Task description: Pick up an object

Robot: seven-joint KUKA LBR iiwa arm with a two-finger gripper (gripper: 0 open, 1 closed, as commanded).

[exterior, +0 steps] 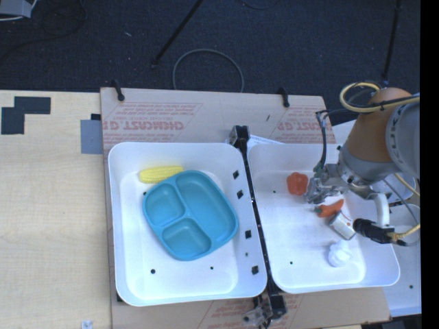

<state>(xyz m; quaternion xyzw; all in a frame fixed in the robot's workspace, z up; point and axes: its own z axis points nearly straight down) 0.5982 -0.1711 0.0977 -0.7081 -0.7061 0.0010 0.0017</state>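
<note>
Gripper (321,192) is low in the right bin (302,279), right of frame centre; its grip state cannot be determined. A red-orange object (297,183) lies just left of it, an orange piece (330,209) just below. Left bin (130,266) holds a blue divided plate (188,213) and yellow corn (160,174).

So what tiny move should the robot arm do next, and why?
Probably lower the gripper a little, straight down. It sits in the right bin between the red-orange lump and the small orange piece, and nothing shows between its fingers yet. That's only my guess.
</note>
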